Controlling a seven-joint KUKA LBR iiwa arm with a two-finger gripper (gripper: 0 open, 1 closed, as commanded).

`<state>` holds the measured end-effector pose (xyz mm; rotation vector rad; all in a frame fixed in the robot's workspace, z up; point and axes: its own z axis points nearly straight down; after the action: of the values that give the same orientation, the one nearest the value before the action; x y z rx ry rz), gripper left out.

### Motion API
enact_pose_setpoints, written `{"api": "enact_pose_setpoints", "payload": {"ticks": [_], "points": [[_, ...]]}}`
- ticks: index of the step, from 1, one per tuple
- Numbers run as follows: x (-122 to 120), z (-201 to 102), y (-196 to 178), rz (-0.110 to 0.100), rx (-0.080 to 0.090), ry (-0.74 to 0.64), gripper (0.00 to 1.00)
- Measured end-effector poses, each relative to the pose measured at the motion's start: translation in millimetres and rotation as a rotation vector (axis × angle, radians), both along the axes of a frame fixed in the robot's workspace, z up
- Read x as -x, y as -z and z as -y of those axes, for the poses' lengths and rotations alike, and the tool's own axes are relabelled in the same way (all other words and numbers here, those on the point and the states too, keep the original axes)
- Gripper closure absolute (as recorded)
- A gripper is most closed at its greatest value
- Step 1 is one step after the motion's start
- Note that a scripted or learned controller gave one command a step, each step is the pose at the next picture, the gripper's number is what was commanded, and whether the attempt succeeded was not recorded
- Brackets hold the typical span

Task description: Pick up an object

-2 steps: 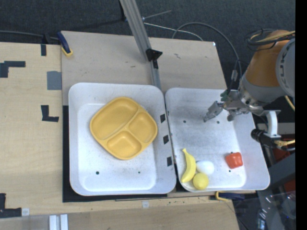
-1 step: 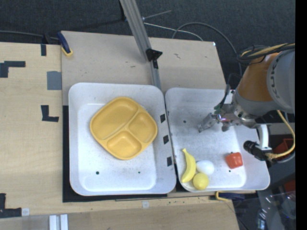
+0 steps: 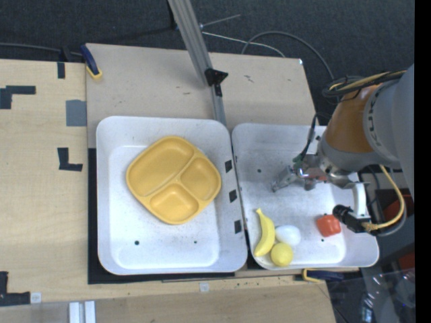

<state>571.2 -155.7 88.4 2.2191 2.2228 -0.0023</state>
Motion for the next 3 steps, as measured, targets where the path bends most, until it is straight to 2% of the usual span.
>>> {"api": "enact_pose_setpoints", "payload": {"ticks": [1,3], "points": [[0.1,-0.9,-10.5,-0.001,-0.001,-0.001,1.0],[10.4,-13.8,-114.9,0.004,-0.001,0.0,1.0]]}}
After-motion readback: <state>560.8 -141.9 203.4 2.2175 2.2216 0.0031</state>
